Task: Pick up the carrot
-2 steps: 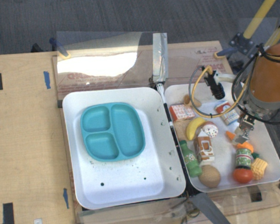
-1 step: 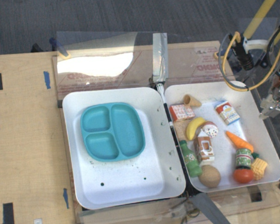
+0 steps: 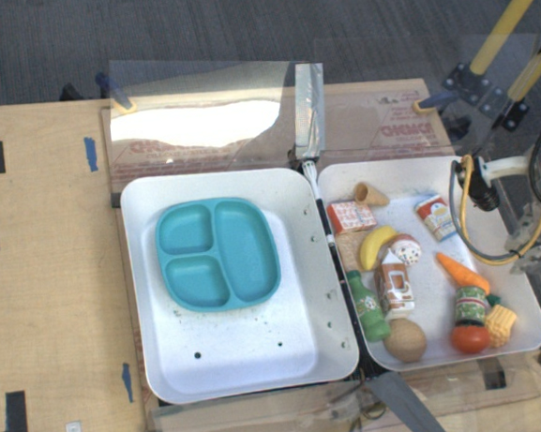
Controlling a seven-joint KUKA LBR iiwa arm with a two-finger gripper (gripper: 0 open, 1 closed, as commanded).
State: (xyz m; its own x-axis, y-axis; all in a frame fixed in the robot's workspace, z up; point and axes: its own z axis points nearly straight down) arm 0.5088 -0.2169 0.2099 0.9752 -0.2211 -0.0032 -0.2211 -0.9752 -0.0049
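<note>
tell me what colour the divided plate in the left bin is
Teal blue plate, seen in the camera view.

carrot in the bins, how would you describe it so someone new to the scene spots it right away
Look in the right-hand white bin, among the toy food along its right side. The carrot lies slanted there, just above a small green jar and a red tomato. It is the only slim, pointed orange piece; the corn nearby is yellow and stubby.

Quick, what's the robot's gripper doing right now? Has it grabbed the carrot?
Gripper: its state cannot be told.
The carrot lies in the right bin, next to a small green jar.
</note>
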